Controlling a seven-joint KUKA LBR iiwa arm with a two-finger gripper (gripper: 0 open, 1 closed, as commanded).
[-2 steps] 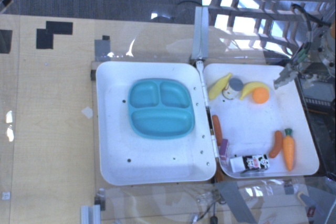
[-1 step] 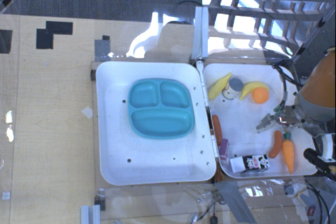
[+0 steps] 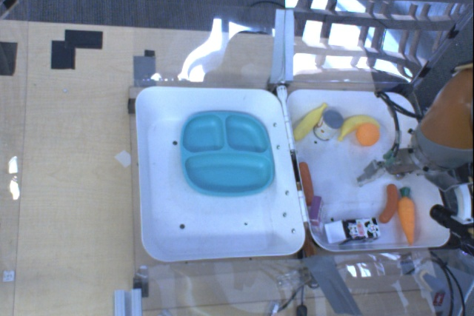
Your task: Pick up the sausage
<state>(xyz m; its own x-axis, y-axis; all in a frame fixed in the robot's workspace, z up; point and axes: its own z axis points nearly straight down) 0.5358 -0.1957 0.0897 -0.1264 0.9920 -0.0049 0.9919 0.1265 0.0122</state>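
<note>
Lying on its side against the near wall of the right bin [image 3: 444, 239] is a small white carton [image 3: 353, 231] with black markings. Just beyond it, toward the right, a reddish-brown sausage [image 3: 389, 203] rests on the bin floor, side by side with an orange carrot [image 3: 406, 217] whose green top points away from me; the two look to be touching or nearly so. Another long reddish piece [image 3: 305, 177] lies along that bin's left wall, with a small purple item [image 3: 315, 207] below it. At the far end sit two yellow bananas [image 3: 309, 121], a small grey-topped object [image 3: 328, 123] between them, and an orange [image 3: 367, 134] against the right-hand banana.

From the right the grey arm with its orange band reaches in, and its gripper [image 3: 372, 171] hangs over the middle of the right bin, a little beyond the sausage and apart from it. Its fingers look spread, with nothing between them.

Across in the left bin [image 3: 159, 233] lies a blue divided plate [image 3: 227, 153].
</note>
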